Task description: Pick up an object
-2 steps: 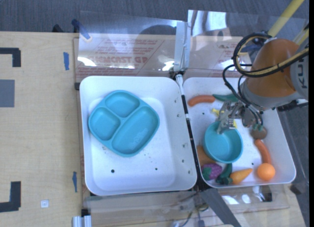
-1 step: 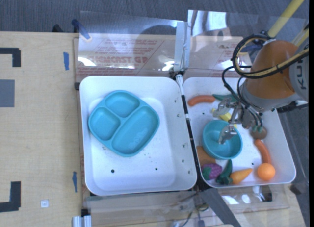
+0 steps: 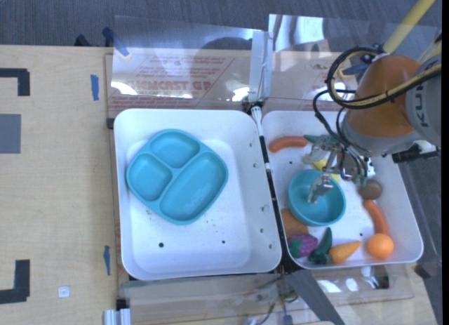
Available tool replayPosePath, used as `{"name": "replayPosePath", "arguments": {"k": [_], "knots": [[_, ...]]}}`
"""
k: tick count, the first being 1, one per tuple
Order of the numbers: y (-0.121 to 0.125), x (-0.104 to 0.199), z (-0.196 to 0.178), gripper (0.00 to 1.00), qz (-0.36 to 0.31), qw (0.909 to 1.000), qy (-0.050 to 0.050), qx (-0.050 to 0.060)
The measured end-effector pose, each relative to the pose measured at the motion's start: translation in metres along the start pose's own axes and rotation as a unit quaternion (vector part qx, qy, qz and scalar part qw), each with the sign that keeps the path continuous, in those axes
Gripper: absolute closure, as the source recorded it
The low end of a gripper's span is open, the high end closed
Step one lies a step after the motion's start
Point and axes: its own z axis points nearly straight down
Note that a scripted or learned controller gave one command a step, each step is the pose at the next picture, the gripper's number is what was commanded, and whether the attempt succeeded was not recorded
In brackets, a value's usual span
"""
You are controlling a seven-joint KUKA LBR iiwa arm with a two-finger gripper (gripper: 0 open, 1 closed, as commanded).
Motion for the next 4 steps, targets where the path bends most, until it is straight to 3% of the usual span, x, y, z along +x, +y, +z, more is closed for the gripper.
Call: {"name": "replayPosePath", "arguments": {"k": [1,3,4], "knots": [[0.02,-0.007,0.0,0.0,0.047,0.9989,-0.003,0.0],[0.025,-0.027,0.003,0.0,0.08,0.9968,0.0,-0.001],[0.005,0.05,-0.001,0.0,-0.015,0.9999,-0.003,-0.001]]}}
